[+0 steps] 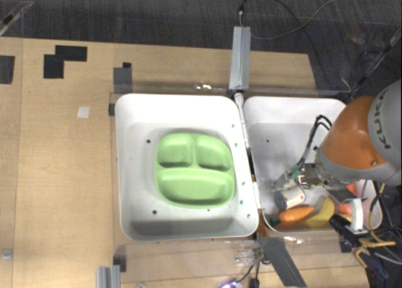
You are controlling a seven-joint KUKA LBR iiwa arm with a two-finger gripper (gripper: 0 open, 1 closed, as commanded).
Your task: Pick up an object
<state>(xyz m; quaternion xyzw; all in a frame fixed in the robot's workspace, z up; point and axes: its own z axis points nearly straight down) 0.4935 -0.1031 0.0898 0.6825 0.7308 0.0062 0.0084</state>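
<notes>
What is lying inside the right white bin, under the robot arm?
In the right bin, near its front edge, lie an orange carrot-like object, a yellow banana-like object and a small white item. The arm covers the bin's right part, so anything there is hidden.

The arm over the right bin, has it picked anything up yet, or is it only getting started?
Done: the arm has reached into the right bin, and its gripper sits low by the toys at the near edge. In hand: I cannot tell; its tip is too cluttered to read. Left: the carrot and banana lie in the bin, so the lift looks undone. The green tray lies in the left bin.
</notes>
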